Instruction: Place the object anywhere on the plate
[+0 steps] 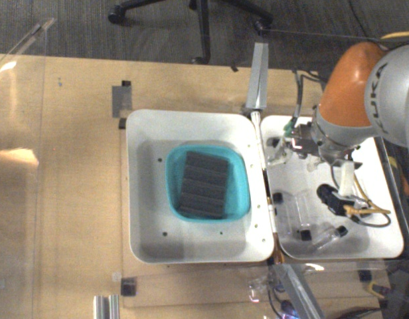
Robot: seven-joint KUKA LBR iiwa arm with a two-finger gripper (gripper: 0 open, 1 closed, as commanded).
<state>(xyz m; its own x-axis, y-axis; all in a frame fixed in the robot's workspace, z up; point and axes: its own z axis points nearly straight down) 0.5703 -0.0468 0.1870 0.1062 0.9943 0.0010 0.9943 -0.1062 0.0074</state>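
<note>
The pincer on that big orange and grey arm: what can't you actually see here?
- Pincer, camera view: the arm's own wrist covers it, so whether it is open or shut cannot be told.
- Small clear items in the right bin: too small and see-through to identify.
- Dark ridged object on the teal plate: what it is stays unclear.

A dark grey ribbed block (204, 183) lies flat on the turquoise plate (240, 198) in the left bin (145, 231).

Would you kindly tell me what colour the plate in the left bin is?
The plate is turquoise, seen in the camera view; a dark grey ridged block lies on it.
</note>
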